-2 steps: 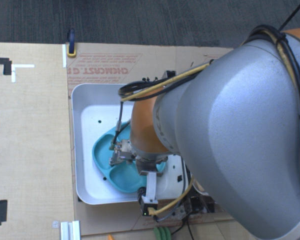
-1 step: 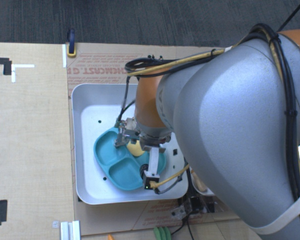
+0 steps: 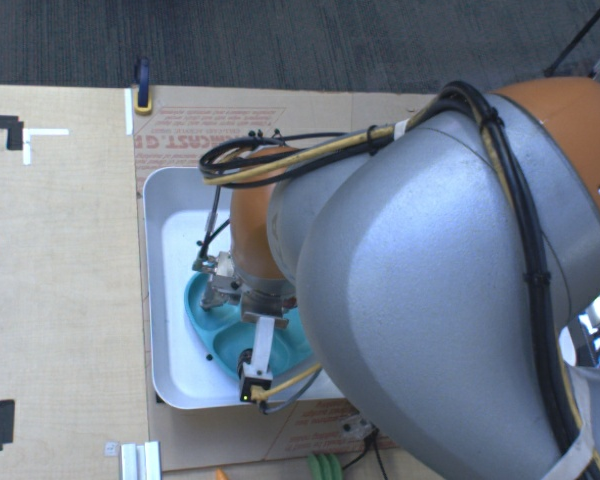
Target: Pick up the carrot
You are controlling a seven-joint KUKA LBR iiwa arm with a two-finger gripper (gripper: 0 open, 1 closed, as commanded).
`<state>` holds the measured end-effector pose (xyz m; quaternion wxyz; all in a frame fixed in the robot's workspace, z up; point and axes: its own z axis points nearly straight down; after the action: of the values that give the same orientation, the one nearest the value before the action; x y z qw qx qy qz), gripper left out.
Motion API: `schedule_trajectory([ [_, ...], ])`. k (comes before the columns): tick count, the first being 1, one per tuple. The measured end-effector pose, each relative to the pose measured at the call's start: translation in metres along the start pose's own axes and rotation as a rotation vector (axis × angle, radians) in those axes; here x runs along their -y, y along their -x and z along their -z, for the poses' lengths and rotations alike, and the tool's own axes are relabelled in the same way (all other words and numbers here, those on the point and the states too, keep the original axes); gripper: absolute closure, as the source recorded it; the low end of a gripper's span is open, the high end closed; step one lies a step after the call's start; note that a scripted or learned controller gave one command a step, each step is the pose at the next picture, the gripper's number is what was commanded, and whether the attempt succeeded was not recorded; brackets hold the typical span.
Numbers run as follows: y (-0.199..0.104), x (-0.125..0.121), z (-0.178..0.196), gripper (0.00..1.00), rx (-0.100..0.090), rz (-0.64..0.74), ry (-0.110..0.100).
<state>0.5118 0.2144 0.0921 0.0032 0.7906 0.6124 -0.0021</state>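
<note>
"Where are you now?"

"My gripper (image 3: 218,298) is down inside the white bin (image 3: 170,268). It hangs right over a blue-green thing (image 3: 202,320) that lies on the bin's floor, near the left wall."

"Is your grip loose or tight?"

"I can't tell. My own wrist is in the way."

"And the carrot?"

"I can't tell where it is. My big grey arm (image 3: 430,298) covers the bin's right side."
</note>
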Motion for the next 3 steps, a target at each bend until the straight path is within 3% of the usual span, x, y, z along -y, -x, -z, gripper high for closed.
schedule_trajectory([
  [1, 0.036, 0.023, 0.001, 0.00, -0.010, 0.198, 0.003],
  [2, 0.003, -0.004, -0.001, 0.00, -0.001, 0.310, -0.004],
  [3, 0.009, 0.034, 0.048, 0.00, 0.000, -0.261, -0.009],
])
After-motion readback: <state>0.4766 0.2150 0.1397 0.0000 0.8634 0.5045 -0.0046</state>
